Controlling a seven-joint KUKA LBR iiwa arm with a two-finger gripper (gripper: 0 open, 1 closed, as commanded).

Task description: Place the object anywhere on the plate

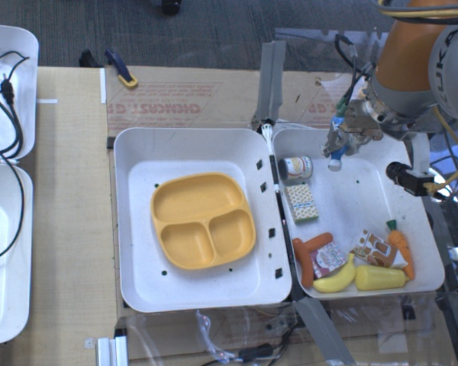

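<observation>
The yellow three-compartment plate (203, 219) lies in the left bin (130, 204), with nothing on it. My gripper (336, 152) hangs over the back of the right bin (424, 219), near its left wall. It is shut on a small blue and white object (335, 160) that pokes out below the fingers. The plate is well to the left of the gripper, across the divider between the bins.
The right bin holds a small can (296, 167), a green patterned packet (302, 203), a sausage (311, 245), a banana (334, 279), a yellow pepper (380, 277), a carrot (401, 252) and snack packets (371, 248). A black cable fitting (401, 175) hangs right of the gripper.
</observation>
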